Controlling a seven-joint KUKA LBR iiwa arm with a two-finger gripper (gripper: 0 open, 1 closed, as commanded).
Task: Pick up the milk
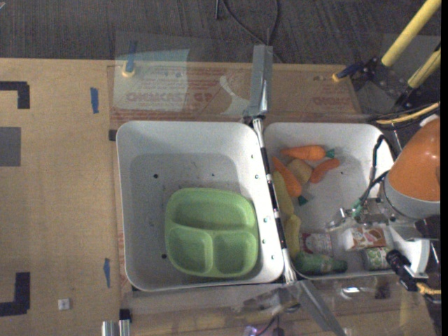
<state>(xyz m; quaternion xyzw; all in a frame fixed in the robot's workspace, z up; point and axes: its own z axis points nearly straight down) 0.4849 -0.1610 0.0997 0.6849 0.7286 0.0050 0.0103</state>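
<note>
The grey arm (pixel 420 177), orange-banded, reaches in from the right, its claw (pixel 353 219) low at the wrist's left.

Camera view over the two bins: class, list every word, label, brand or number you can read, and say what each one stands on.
Cardboard sheet behind the bins: red print, reversed and blurred; too unclear to quote.
Milk carton in the right bin: coloured label, too small and blurred to read.
Green bottle in the right bin: no print can be made out.
Green tray in the left bin: no text.
</note>
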